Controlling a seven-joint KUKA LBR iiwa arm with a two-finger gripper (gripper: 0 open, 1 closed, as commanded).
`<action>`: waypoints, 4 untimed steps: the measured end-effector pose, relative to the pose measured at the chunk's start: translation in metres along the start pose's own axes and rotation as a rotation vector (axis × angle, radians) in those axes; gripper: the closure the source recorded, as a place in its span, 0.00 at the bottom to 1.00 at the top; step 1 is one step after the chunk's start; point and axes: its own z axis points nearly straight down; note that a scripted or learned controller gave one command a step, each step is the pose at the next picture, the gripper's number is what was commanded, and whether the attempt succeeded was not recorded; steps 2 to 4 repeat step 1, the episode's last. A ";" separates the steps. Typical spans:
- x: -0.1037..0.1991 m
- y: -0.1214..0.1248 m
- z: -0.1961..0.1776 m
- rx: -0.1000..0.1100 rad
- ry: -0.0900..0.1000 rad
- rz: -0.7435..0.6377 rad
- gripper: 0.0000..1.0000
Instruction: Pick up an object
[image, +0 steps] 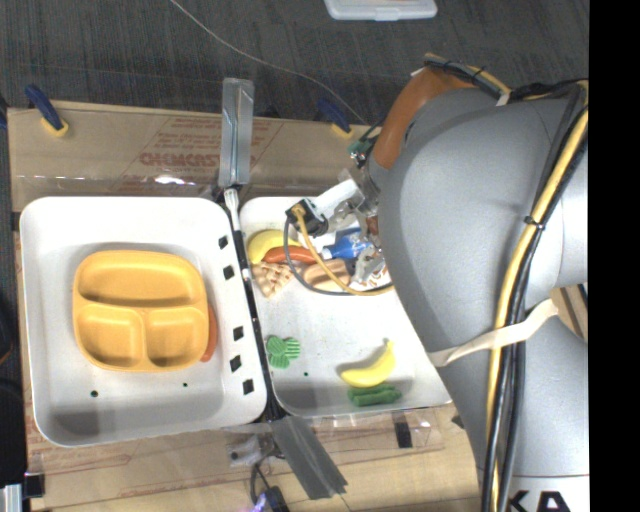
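Note:
The gripper (335, 250) reaches down into the back of the right bin (320, 340), over a cluster of toy food: a yellow round piece (263, 243), a red-orange piece (285, 257) and a tan piece (271, 280). Cables and the wrist body cover its fingertips. Nearer the front of that bin lie a green ridged object (283, 351), a yellow banana (369, 367) and a dark green piece (375, 396). The arm's grey bulk hides the bin's right side.
The left bin (60, 400) holds a yellow divided tray (140, 308). A metal divider bar (236, 130) runs between the bins. Blue clamps (45, 108) sit on the cardboard at the back. A cable crosses the dark floor behind.

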 end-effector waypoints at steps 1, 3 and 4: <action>0.001 -0.004 -0.078 -0.002 0.004 -0.220 0.00; 0.001 -0.004 -0.078 -0.002 0.004 -0.220 0.00; 0.001 -0.004 -0.078 -0.002 0.004 -0.220 0.00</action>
